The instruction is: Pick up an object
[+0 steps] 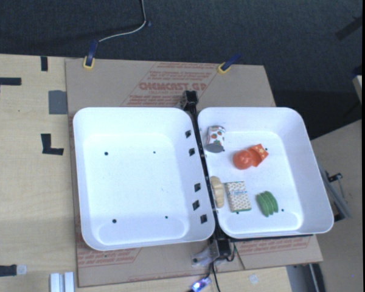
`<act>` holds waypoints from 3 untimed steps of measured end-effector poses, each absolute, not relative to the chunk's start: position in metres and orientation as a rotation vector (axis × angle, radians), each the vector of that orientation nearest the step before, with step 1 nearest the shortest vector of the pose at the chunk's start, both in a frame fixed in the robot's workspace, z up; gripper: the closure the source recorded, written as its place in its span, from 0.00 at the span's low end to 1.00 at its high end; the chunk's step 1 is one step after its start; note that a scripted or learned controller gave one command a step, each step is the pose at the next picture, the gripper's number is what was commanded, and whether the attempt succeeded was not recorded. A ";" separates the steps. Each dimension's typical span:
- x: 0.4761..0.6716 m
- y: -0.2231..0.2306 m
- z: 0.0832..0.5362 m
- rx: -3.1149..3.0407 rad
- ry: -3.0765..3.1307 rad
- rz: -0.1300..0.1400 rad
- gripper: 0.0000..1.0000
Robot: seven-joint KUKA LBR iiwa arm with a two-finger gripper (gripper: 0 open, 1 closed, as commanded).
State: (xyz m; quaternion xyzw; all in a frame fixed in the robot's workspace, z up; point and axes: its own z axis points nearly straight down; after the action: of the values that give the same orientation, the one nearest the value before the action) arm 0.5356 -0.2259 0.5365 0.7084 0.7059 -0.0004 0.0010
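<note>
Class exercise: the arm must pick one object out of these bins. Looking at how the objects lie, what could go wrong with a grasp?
1. The tan piece lies against the right bin's inner wall, so a finger may well hit the wall.
2. The patterned block sits right beside the tan piece; closing there might catch or shove both.
3. The green object looks rounded and could slip out.

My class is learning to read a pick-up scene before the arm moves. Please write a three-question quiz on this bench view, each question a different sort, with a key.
1. True or false: every loose object lies in the right bin.
2. Which object lies nearest the right bin's front edge? A) orange-red toy B) green object C) small white and grey object
3. Fill in: the patterned packet lies between the tan object and the ____ object.

Key: 1 true; 2 B; 3 green.
</note>
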 end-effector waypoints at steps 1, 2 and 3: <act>0.573 -0.147 0.534 2.212 2.232 0.002 1.00; 0.608 -0.066 0.520 2.213 2.234 0.000 1.00; 0.559 -0.176 0.536 2.231 2.206 -0.005 1.00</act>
State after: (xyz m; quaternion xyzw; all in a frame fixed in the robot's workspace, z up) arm 0.5588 -0.1762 0.5362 0.7111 0.7031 -0.0015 0.0020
